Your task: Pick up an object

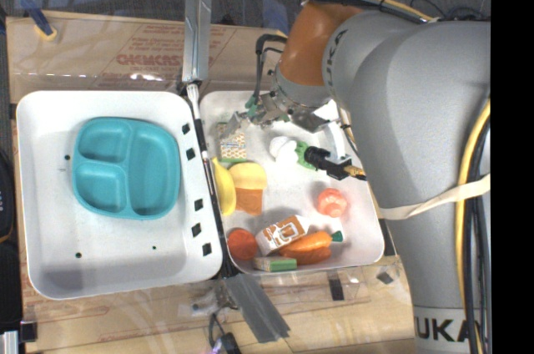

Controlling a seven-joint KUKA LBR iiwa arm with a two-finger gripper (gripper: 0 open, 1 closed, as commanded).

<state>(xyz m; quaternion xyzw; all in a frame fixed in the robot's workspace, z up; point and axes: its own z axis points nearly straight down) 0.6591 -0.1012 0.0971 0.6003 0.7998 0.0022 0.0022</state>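
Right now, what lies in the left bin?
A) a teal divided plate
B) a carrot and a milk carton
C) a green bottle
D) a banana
A: the teal divided plate lies alone in the left bin, while the carrot, the milk carton and the banana lie in the right bin.

The bench, covered in brown cardboard, bears the left bin and right bin side by side.
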